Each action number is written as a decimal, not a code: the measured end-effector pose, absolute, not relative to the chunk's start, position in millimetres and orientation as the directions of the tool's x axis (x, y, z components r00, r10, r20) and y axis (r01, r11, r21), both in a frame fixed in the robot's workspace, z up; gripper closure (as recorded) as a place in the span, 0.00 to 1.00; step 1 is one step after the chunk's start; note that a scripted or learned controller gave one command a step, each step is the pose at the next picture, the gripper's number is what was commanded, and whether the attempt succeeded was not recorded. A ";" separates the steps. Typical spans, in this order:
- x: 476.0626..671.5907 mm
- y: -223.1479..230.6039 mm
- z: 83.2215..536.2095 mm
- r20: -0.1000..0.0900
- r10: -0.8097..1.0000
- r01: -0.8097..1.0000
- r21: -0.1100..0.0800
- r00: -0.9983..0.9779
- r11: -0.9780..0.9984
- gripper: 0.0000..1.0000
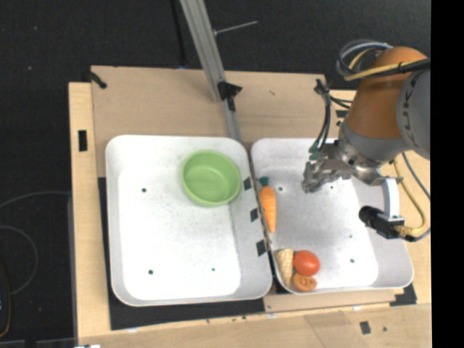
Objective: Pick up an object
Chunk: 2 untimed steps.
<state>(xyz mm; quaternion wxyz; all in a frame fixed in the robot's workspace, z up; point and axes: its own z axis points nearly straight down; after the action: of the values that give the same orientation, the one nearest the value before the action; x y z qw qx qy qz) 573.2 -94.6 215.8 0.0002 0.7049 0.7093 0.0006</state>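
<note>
Inside left bin (130, 216), green bowl (211, 178)

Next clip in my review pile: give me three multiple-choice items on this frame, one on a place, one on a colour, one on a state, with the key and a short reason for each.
1. Where does the bowl sit?
A. left bin
B. right bin
C. bare bench

2. What colour is the bowl?
A. red
B. green
C. blue

3. How does the carrot lie?
A. between the gripper's fingers
B. inside the bowl
C. flat along the right bin's left wall

Key:
1 A: the bowl rests in the left bin.
2 B: it is light green.
3 C: the carrot lies on the floor of the right bin, apart from the gripper up and to its right.
</note>
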 end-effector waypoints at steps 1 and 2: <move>584.1 -44.0 230.1 0.001 1.000 1.000 0.003 -0.008 0.008 1.00; 589.1 14.1 242.5 0.002 1.000 1.000 0.002 -0.008 0.008 1.00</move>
<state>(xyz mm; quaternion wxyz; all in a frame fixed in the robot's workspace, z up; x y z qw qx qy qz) 589.1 14.1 242.5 0.0001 0.7041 0.7101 0.0016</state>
